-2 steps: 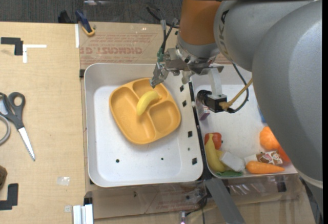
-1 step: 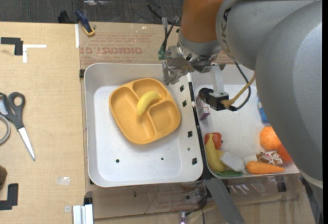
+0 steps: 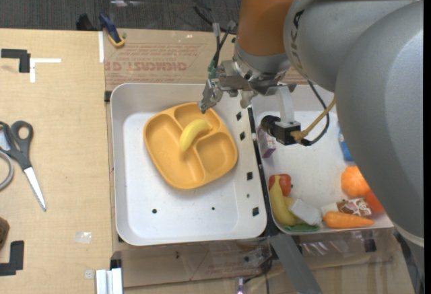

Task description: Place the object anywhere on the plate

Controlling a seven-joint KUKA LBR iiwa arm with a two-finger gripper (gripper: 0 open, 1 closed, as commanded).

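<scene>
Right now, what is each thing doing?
banana: lying on the plate, across its divider
plate: sitting flat in the left bin
claw: hanging over the plate's far rim
carrot: lying in the right bin
scissors: lying shut on the bench

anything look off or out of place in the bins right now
Nothing looks spilled or damaged. The banana lies on the yellow plate in the left bin, straddling a divider ridge rather than flat in one compartment. The plate sits askew to the bin's sides. The gripper hovers by the plate's far rim.
</scene>
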